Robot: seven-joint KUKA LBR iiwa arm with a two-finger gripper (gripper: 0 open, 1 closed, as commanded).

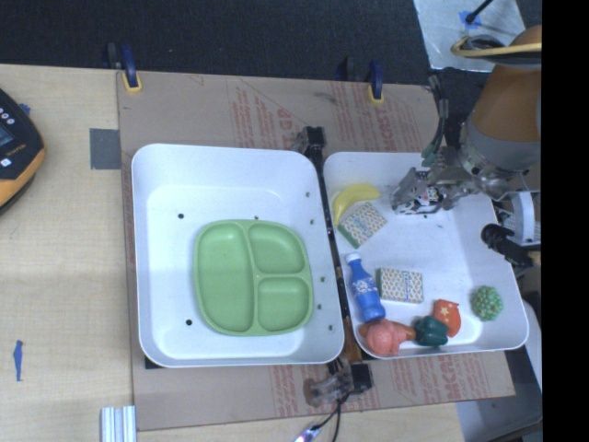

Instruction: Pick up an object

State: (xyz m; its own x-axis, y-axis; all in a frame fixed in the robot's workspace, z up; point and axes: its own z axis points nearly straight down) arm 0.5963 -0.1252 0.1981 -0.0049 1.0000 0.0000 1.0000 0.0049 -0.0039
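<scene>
From the overhead camera I see my pincer [419, 196] low over the far part of the right bin [465, 238], just right of the yellow banana [354, 195], though whether it is open or closed I cannot tell. The things I could pick lie in that bin: a patterned packet [363, 223] touching the banana, a blue bottle [363, 288] with a second patterned packet [401, 285] beside it, and along the near wall a pink toy [385, 337], a dark green toy [430, 331], a red strawberry [446, 312] and a green bumpy ball [487, 302]. The left bin [166, 201] holds a green divided plate [252, 277].
</scene>
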